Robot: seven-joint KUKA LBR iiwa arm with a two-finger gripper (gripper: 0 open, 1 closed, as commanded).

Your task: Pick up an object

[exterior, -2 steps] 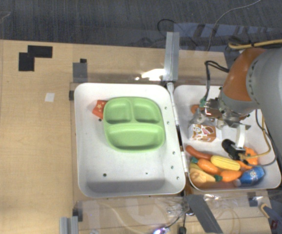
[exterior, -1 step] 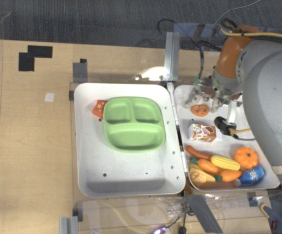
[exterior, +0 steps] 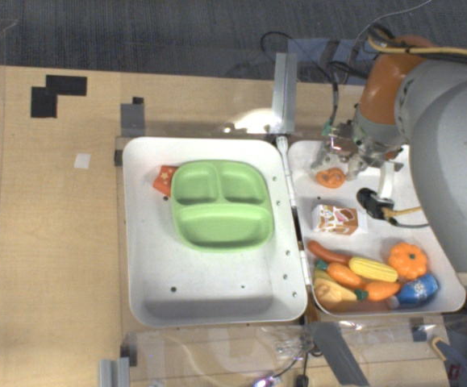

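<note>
Progress on the pick looks early to middling, judged from the single overhead slanted view. Toward the upper right of the frame the gripper (exterior: 348, 156) hangs low over the far end of the right bin (exterior: 452, 301), and a small orange object (exterior: 330, 178) lies just below and slightly left of its fingertips, close enough that they may be touching. Whether that piece sits between the fingers cannot be made out (the metal parts blur together there), so I cannot tell how wide the claw stands or whether it has hold of anything. Nothing appears lifted clear of the bin floor.

Lower in the same bin lie other candidates: a printed packet (exterior: 335, 219) near the middle, and a cluster along the lower right edge with a yellow corn cob (exterior: 373, 269), a carrot (exterior: 343, 275), an orange pumpkin (exterior: 407, 260) and a blue item (exterior: 416, 291).

The left bin (exterior: 148, 256) holds a green divided tray (exterior: 221, 204) with a red piece (exterior: 164, 181) tucked at its upper left corner, well apart from the arm.

My reading: approach is done; closing on 1 object and raising it are not yet shown.
</note>
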